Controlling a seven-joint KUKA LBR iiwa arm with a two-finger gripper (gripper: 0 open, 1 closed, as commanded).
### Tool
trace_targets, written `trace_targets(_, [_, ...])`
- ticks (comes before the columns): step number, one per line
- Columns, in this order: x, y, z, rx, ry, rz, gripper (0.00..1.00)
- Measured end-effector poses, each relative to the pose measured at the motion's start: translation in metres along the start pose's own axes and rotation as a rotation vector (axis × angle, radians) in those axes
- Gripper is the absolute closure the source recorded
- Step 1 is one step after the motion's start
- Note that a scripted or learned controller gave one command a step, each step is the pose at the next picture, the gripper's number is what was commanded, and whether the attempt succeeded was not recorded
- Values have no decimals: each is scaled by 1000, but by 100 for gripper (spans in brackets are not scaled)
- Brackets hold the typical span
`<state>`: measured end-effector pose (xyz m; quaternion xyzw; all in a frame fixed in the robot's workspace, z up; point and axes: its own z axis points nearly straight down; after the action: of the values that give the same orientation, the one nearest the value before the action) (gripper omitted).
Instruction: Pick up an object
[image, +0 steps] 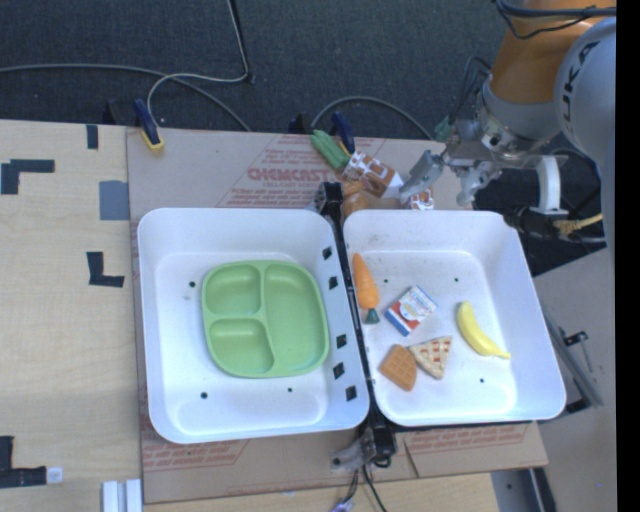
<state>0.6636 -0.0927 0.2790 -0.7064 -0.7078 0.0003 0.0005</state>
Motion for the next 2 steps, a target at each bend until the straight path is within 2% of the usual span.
trace_targets(1, [-60, -25, 107, 2, -1, 2, 0])
trace_targets(2, [-120, -51, 192, -3, -3, 2, 0])
